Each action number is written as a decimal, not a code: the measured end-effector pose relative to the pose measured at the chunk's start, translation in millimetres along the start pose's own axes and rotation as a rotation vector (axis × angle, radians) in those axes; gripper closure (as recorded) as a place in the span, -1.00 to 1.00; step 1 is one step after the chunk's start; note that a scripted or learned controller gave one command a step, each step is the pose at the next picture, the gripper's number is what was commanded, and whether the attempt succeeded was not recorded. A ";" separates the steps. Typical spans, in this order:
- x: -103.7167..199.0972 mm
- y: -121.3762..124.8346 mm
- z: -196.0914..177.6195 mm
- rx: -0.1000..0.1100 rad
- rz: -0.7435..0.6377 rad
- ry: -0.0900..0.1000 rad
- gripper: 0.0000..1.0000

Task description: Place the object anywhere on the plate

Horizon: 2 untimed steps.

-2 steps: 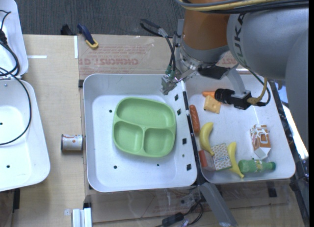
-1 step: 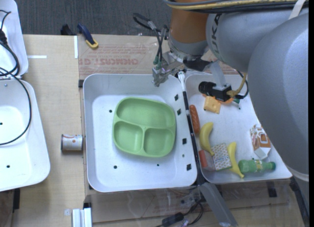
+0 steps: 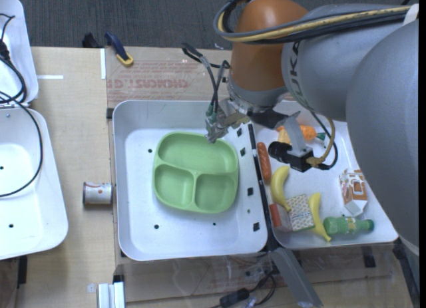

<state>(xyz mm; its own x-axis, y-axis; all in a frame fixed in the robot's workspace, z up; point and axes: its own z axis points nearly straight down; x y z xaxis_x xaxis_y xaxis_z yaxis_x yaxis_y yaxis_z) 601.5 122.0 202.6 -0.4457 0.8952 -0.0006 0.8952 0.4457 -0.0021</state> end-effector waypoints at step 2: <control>1.7 37.0 -59.3 -0.003 -0.281 -0.002 1.00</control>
<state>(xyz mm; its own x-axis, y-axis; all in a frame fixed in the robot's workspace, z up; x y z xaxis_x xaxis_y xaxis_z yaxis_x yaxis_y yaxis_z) 633.9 140.1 261.9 -0.6768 0.7362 -0.0026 0.7362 0.6768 0.0004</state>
